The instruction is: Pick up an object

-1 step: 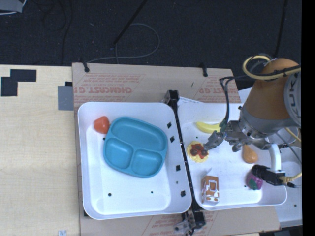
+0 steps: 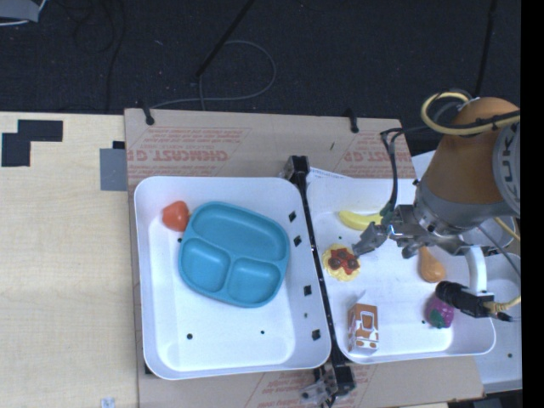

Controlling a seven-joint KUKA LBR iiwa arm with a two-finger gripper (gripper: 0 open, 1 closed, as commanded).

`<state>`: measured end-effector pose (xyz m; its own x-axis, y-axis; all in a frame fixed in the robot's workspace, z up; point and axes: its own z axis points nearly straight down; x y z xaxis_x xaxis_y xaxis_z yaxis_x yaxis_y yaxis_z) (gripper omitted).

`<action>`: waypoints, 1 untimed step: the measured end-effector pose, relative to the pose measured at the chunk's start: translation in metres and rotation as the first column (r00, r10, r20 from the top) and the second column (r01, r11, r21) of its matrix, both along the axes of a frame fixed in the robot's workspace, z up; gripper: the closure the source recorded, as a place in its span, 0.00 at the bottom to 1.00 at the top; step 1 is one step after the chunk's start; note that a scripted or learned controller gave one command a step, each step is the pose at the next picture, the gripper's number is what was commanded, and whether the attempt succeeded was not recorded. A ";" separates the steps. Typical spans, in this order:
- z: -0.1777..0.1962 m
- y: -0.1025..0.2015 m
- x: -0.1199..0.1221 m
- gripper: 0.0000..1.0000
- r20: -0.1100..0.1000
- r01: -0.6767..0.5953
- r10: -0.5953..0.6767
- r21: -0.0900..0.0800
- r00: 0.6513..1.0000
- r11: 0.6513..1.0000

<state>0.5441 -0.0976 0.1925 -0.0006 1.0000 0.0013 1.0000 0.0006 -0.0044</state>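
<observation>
White moulded plastic forms the two shallow bins, set side by side so that objects can be drawn from either; the left bin [image 2: 161, 347] carries a blue three-compartment plastic tray [image 2: 233, 253] with a small red-orange ball [image 2: 175, 215] touching its upper-left edge. The right bin [image 2: 476, 342] holds the loose candidates: a yellow banana-shaped toy [image 2: 357, 219], a round yellow toy with red topping [image 2: 342, 263], an orange-and-white carton [image 2: 364, 327], an orange rounded piece [image 2: 431, 266] and a magenta-and-green toy [image 2: 439, 314]. The two-finger gripper [image 2: 371, 239] is presented low between the banana-shaped toy and the topped round toy, apparently for a descent onto one of them. Nothing is seen between its fingers; whether the jaws stand wide or narrow cannot be told. No object is judged as yet lifted.
</observation>
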 end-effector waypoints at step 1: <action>-0.044 0.000 -0.006 0.00 -0.004 0.000 0.000 0.000 1.000 1.000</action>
